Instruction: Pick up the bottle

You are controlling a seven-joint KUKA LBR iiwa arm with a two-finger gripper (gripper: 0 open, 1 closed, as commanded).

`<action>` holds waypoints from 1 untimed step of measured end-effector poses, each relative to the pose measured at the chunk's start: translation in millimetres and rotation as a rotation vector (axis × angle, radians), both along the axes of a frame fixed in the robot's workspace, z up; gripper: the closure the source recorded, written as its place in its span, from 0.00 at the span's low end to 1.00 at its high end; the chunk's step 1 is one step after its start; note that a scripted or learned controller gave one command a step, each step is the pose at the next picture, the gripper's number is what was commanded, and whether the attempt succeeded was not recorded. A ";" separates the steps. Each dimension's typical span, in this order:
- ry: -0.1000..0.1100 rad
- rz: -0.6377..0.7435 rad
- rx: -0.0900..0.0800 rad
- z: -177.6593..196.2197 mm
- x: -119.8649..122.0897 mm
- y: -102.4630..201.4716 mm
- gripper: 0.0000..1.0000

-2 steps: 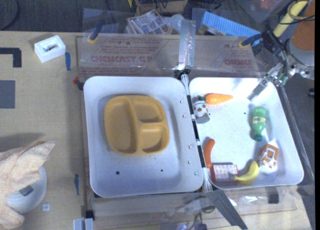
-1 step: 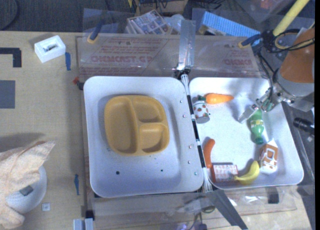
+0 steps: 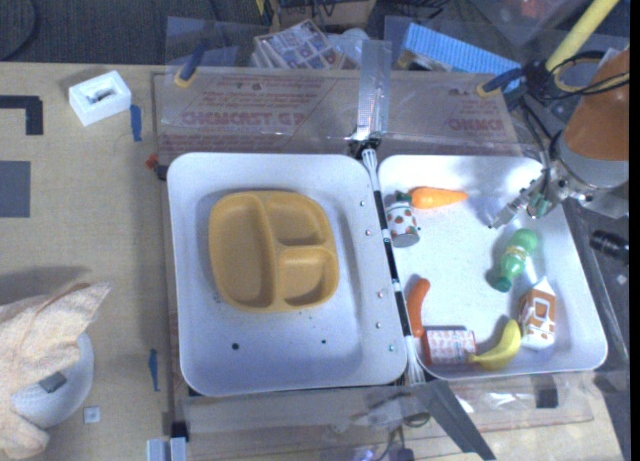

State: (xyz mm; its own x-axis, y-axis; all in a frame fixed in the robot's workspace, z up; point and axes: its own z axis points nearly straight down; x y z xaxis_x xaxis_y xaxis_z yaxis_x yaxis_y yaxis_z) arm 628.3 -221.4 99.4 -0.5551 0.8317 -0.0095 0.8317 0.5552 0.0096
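My gripper (image 3: 512,207) hung with fingers apart, holding nothing, just beyond the green bottle (image 3: 511,259) lying in the right bin (image 3: 455,234). The carton (image 3: 540,314) crowded its near side; closing might nudge both.

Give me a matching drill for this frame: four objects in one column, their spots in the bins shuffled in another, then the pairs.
Things:
1. yellow divided plastic tray
2. orange toy carrot
3. green plastic bottle
4. yellow toy banana

Places:
A. front edge of the right bin, beside a red-labelled can
B. middle of the left bin
C. right bin, just below the gripper
D. back of the right bin, near the divider

Pairs: 1-B, 2-D, 3-C, 4-A
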 end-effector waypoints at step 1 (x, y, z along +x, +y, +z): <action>0.000 0.000 0.000 -0.1 -0.1 -0.1 0.00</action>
State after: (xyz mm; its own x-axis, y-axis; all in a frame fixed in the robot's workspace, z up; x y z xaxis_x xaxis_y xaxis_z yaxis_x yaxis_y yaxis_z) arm 628.2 -221.5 99.3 -0.5549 0.8318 -0.0093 0.8318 0.5550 0.0096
